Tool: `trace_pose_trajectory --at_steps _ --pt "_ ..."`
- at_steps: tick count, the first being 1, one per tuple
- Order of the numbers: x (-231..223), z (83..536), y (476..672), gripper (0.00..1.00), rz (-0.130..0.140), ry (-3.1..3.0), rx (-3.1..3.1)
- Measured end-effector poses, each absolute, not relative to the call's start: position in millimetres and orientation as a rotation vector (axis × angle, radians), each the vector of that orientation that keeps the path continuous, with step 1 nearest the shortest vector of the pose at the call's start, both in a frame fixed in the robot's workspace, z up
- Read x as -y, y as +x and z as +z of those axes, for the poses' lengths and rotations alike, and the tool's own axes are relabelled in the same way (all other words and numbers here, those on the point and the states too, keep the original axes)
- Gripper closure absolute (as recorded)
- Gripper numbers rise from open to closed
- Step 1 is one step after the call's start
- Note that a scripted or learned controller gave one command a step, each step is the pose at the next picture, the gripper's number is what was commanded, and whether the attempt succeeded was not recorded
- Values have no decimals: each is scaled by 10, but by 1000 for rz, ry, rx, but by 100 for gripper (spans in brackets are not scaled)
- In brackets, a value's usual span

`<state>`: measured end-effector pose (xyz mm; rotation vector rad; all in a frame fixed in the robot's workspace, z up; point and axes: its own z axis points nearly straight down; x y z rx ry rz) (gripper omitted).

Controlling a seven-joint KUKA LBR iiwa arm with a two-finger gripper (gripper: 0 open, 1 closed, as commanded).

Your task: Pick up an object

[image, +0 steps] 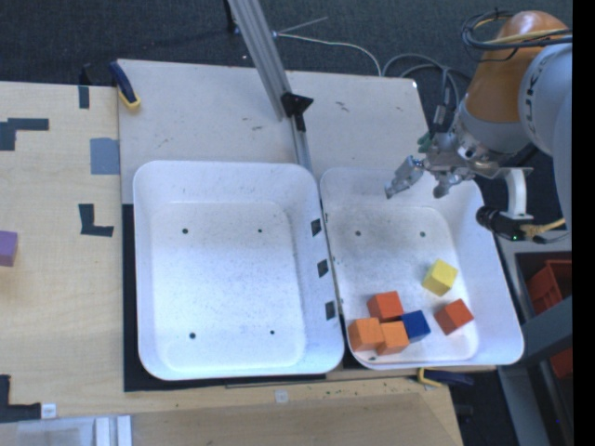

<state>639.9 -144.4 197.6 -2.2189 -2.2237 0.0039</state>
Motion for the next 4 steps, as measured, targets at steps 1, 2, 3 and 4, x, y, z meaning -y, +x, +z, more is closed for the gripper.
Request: trace_pose_trajectory --at_steps 1,2,3,4 --pt "1062 969 5544 0 13 -2212 2212" --pt "964 909 4953 0 7 -2218 2216" --pt "959 1008 4972 100 3 -2216 2219" --pt "800 1952 4861 100 -5 -2220 2226"
